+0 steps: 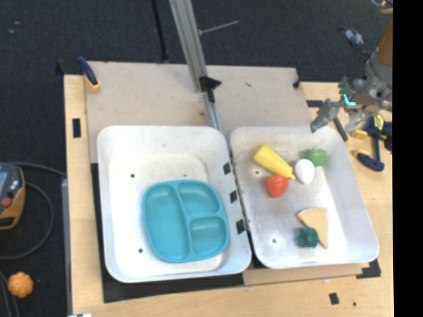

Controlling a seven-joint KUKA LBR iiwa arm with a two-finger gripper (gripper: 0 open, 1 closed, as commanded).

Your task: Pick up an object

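Six small objects are being kept in the right bin [362, 207] as the gripper [330, 124] is being held just over that bin's far rim, near its back right corner. The fingers are being shown spread apart, with nothing seen between them.

No object is being carried, so the pick is being judged as not yet begun. Everything is left to do: a target has to be chosen, the gripper lowered over it, the fingers closed, and the thing lifted clear.

Nearest the gripper, a green piece [318, 156] is being pressed against a white ball [305, 171], which is itself being touched by the narrow end of a yellow cone-shaped piece [273, 161]. A red piece [277, 185] is being crowded just below that cluster. Well apart from them, toward the near side of the bin, a tan wedge [316, 220] is being overlapped at its lower corner by a dark green lump [307, 237].

The tight grouping at the back is being read as the harder target, since a finger could be blocked by a neighbour; the red piece or the wedge is being judged as offering more room.

In the left bin [106, 144] a teal divided plate [186, 220] is being left flat. A small orange object [20, 283] is being left on the bench, outside both bins, at the near left.
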